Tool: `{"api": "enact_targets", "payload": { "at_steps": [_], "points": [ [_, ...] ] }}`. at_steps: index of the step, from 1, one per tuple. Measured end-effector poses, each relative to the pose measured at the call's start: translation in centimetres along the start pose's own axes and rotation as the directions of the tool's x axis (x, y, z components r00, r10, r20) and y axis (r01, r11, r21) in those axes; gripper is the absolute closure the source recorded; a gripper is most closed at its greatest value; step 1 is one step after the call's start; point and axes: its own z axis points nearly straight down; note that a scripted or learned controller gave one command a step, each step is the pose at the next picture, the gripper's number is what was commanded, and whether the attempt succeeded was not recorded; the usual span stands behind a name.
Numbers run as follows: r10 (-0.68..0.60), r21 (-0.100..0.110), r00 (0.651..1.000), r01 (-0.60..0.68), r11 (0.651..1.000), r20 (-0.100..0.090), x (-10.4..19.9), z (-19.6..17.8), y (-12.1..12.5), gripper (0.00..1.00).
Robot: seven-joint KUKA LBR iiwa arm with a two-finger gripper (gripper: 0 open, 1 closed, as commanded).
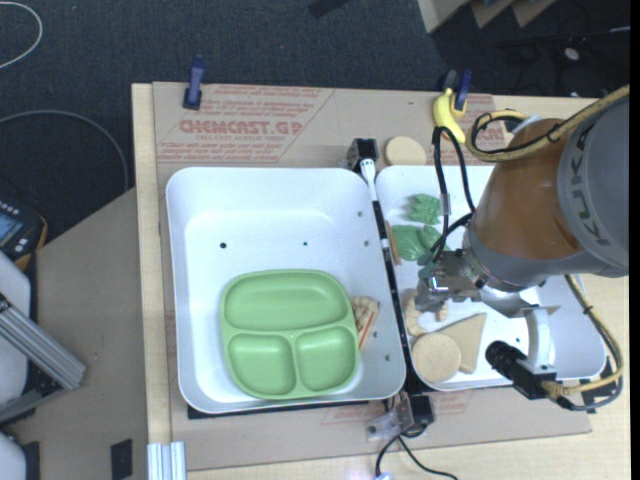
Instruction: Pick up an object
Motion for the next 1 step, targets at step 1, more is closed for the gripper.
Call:
{"api": "enact_targets", "payload": {
  "at_steps": [1],
  "points": [
    [-0.015,-0.014,1.0,0.015,1.0,-0.003,6.77,-3.62,0.15,1.0]
  ]
}}
